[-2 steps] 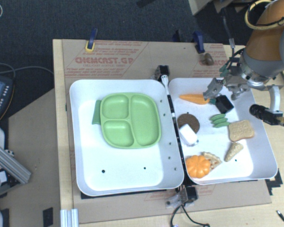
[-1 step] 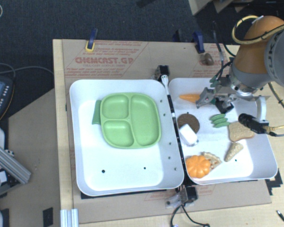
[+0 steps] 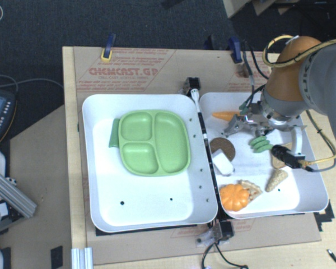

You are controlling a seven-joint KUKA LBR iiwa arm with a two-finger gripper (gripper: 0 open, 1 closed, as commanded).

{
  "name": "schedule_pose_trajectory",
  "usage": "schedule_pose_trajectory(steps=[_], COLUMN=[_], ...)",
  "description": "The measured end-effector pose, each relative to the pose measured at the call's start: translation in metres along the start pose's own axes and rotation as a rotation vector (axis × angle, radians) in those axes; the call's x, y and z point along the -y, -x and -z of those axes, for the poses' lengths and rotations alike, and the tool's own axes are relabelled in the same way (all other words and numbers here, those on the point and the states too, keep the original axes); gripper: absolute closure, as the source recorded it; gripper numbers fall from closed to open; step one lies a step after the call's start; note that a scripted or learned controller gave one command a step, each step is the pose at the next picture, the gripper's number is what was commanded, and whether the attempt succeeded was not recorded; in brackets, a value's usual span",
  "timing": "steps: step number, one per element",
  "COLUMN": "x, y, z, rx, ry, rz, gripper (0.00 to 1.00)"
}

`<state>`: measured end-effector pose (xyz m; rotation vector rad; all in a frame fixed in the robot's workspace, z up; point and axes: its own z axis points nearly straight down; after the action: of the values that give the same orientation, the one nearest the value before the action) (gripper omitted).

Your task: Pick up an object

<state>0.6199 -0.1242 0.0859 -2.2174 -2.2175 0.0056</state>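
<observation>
**Arm over the right bin**

Nearest, a pumpkin [image 3: 234, 197] is seen at the right bin's [image 3: 311, 198] front, a cone [image 3: 277, 180] to its right. Further back lie a white block [image 3: 222, 163], a brown disc [image 3: 222, 147] and a green piece [image 3: 260, 144]. The gripper [image 3: 252, 122] is poised above them, just right of a carrot [image 3: 225, 116]; its grasp cannot be told. A green tray [image 3: 154, 142] is held in the left bin [image 3: 95, 150]

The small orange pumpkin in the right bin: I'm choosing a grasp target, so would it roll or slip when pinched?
The small orange pumpkin looks rounded and smooth, so it may slip from a narrow pinch. Its squat, ribbed shape probably resists rolling far. It sits against the right white bin near its front-left corner, so a push would likely jam it there.
</observation>
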Motion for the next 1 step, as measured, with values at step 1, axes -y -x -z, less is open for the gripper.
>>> schedule_pose_trajectory(steps=[1], x=[-0.002], y=[0.0007], z=[0.0147], rx=[0.002], ry=[0.008], rz=[-0.001], gripper=[1.0])
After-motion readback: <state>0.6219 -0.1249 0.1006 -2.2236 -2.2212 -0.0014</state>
